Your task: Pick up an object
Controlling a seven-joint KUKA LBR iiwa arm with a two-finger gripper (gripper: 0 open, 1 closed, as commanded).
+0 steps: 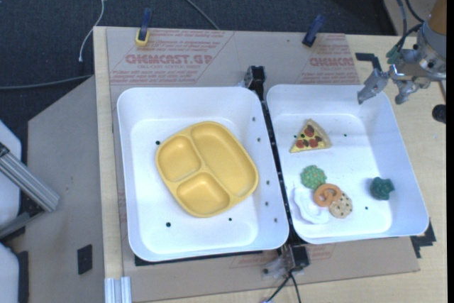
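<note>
Bench (177,57): brown cardboard sheet w/ red print, two blue clamps at its far edge, one at left (145,26), one nearer right (313,30). Two shallow white bins sit side by side on it, touching along the middle.

Left bin (142,223): holds a yellow divided tray (206,167), three compartments, lying flat approx in the bin's centre, turned at a slant to the bin walls.

Right bin (404,174): holds the small toy food items. Pizza slice (310,138) lies alone in the far-left part. Nr the front-left there's a cluster: green leafy piece (312,176), orange ring-shaped piece (327,194) just beside it, a cookie w/ dark chips (341,206) touching the ring, all partly on top of a white flat piece (309,208). Dark green broccoli-like piece (381,187) sits apart, nr the right wall.

Arm comes in from the right. Gripper (386,86) hangs over the far-right corner of the right bin, at about its rim, well apart from every item. Fingers spread wide, nothing betw them; left fingertip (369,90) is over the bin's far edge.
</note>
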